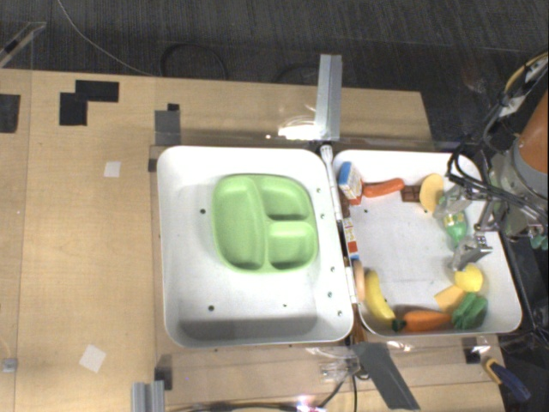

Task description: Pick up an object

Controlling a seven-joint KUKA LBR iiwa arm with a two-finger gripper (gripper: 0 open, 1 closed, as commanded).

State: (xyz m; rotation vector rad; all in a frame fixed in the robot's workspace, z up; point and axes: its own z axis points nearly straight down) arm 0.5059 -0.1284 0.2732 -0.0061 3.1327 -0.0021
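The claw (467,230) hangs low over the right edge of the right-hand shallow white bin (395,239), its metal fingers spread apart and closed on nothing that can be seen. Just below it lies a small round yellow lemon-like toy (468,278), with a pale translucent green piece (454,228) close beside the fingers; either could be the target, and I cannot tell which.

Along the bin's near wall sit a yellow plastic banana (377,294), an orange plastic carrot (426,320), a dark green leafy toy (469,311) and a small orange-yellow wedge (449,296). At the far wall lie a red-orange sausage-shaped toy (382,188), a yellow curved piece (431,192) and a blue-and-white carton (348,178). The left-hand white bin (184,230) holds a light green divided plastic tray (262,221).

The risks, as I judge them: the round yellow toy may roll or squirt out as the fingers close. The things are crowded near the corner, so a finger may land on a neighbour or strike the bin wall. The translucent piece could also get pinched instead.
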